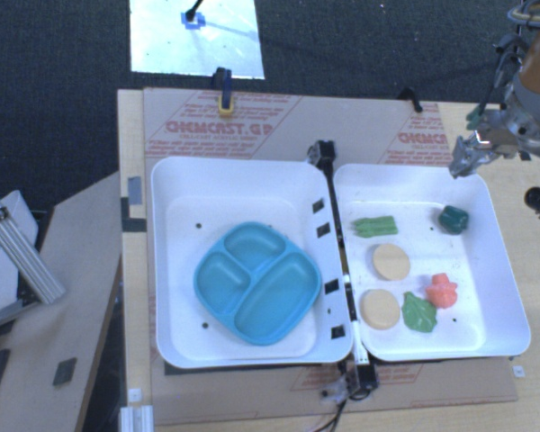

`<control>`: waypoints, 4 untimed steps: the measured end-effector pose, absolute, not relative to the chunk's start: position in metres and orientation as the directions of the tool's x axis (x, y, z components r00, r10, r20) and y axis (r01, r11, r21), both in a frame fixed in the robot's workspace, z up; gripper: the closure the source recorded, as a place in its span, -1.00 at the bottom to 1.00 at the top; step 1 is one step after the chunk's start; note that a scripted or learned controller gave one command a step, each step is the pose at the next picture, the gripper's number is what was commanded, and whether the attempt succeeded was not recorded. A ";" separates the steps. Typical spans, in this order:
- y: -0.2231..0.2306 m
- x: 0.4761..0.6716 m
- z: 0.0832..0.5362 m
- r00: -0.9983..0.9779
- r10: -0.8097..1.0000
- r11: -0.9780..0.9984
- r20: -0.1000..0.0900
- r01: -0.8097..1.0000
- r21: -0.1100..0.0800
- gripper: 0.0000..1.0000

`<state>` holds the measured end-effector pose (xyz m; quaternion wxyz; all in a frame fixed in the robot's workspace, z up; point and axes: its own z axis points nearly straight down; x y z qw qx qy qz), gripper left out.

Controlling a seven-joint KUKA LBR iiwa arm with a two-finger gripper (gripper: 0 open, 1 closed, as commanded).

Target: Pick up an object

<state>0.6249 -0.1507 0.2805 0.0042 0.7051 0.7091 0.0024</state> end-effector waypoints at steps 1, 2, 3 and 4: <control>-0.103 0.614 0.283 -0.007 1.000 0.007 0.000 1.000 0.002 1.00; -0.060 0.611 0.278 -0.008 1.000 0.008 0.000 1.000 0.002 1.00; -0.005 0.603 0.258 -0.009 1.000 0.009 0.001 1.000 0.001 1.00; 0.040 0.586 0.251 -0.008 1.000 0.008 0.001 1.000 0.000 1.00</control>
